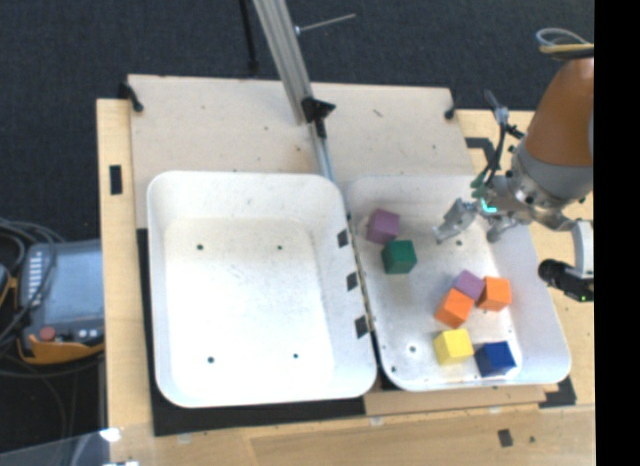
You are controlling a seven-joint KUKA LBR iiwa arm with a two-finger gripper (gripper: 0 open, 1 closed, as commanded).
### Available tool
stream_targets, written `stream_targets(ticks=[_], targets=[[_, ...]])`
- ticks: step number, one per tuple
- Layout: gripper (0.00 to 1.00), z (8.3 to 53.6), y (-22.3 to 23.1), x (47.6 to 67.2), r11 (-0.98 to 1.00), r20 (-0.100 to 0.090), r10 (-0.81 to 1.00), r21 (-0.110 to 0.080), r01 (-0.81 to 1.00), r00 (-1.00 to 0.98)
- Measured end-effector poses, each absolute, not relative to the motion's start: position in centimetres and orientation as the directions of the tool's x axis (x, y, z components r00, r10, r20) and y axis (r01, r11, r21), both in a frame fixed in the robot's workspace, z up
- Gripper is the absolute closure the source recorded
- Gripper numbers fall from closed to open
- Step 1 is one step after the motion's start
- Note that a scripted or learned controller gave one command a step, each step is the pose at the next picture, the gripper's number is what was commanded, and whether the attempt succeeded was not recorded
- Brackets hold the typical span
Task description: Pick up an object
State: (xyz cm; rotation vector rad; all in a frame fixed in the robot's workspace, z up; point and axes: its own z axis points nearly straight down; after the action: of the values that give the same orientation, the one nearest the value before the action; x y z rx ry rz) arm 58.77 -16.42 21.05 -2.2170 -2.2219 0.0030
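Note:
Several small cubes lie in the right bin (pixel 420 364). A purple cube (pixel 383 225) and a green cube (pixel 400 256) sit near its left side. Further right, a second purple cube (pixel 468 285) touches two orange cubes (pixel 455 307) (pixel 495 294). A yellow cube (pixel 453 345) and a blue cube (pixel 495 358) rest near the front edge. My gripper (pixel 462 222) hangs over the bin's back right part, to the right of the purple and green cubes, with nothing between its spread fingers.
The left bin (pixel 200 194) stands beside the right one. A slanted metal post (pixel 285 49) rises behind the bins' shared edge. A grey device (pixel 60 299) with cables sits off the bench's left side.

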Motion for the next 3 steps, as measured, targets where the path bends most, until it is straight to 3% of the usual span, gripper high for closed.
stream_targets(ticks=[1, 3], targets=[[0.00, 21.3, -16.4, 58.9, 0.002, 0.000, 1.000, 0.001, 1.000, -0.002], [0.00, 10.9, -16.6, 59.5, -0.003, -0.001, 1.000, -0.001, 1.000, 0.003]])
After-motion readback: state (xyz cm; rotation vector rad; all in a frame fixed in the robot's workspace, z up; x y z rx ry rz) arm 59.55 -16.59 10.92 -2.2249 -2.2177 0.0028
